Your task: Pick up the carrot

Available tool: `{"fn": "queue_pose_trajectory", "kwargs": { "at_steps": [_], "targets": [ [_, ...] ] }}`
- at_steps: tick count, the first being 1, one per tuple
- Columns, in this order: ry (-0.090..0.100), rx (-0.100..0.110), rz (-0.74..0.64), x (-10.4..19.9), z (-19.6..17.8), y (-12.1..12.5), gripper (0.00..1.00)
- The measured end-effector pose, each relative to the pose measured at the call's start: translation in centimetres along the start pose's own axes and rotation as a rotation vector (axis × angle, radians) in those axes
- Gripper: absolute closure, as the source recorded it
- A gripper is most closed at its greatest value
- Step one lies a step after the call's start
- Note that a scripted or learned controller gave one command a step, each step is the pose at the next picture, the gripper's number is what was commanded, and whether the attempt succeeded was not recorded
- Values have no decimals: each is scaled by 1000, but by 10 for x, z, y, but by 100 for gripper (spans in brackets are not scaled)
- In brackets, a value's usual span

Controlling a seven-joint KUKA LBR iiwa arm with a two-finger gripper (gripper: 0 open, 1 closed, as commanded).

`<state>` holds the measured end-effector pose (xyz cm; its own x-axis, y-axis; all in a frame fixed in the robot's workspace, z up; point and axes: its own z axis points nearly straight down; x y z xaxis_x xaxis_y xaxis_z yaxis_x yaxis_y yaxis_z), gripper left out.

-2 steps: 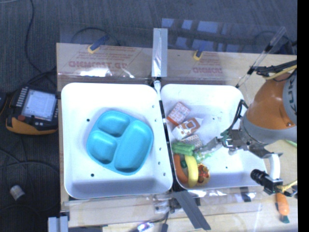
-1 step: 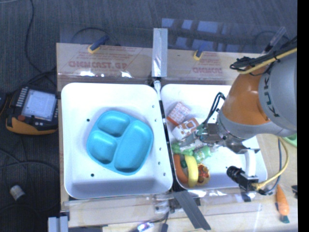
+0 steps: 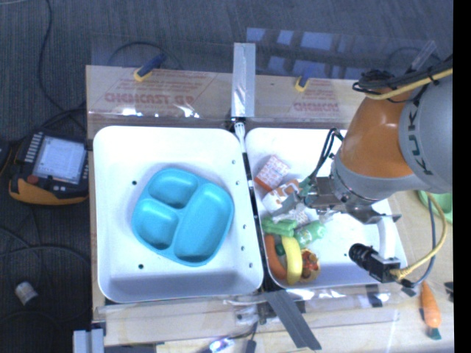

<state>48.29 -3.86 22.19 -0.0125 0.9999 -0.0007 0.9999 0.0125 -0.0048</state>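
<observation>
Carrot (image 3: 274,254): orange, lies touching banana (image 3: 292,259) on its left, against bin wall. Likely toy: light, stiff, slick. Best pinch across exposed mid-body. Gripper (image 3: 298,203) above banana; claw state hidden, cannot tell.

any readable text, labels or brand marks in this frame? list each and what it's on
"KU": large dark letters on the grey arm at the right edge, cut off by the frame.
Red print on the cardboard panels behind the bins: upside down and blurred, not readable.
Print on the red and white packet in the right bin: too small to read.
Screen of the handheld pendant at left: glare, nothing legible.
</observation>
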Motion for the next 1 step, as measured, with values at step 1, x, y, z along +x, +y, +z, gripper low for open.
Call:
{"fn": "queue_pose_trajectory", "kwargs": {
  "at_steps": [1],
  "targets": [
    [-2,2,121,5,40,-1,0]
  ]
}}
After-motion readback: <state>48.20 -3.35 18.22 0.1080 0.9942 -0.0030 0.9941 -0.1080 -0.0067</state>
